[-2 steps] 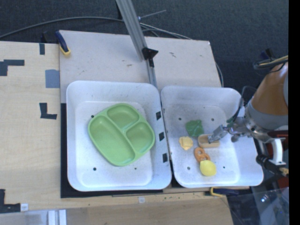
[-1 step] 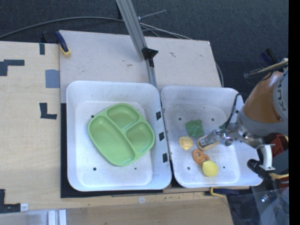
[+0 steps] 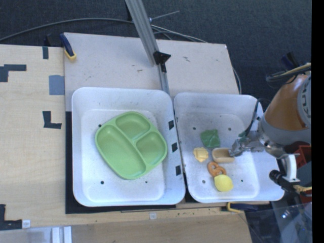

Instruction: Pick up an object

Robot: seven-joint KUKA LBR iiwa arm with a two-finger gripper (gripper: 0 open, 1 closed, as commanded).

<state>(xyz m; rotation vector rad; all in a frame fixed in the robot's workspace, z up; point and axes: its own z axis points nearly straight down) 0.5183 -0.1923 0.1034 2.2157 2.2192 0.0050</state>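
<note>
The tool is sitting low in the right bin, touching the tan block beside the other small toys, but whether it is gripping cannot be told, so lifting is remaining.

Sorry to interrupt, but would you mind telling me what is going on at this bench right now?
A grey robot arm reaches in from the right, its gripper low in the right bin, right at a small tan piece. Around that piece lie a green item, a pale yellow piece, an orange pretzel-shaped piece and a yellow ball. The left bin holds a green divided plate. Nothing looks lifted yet.
</note>
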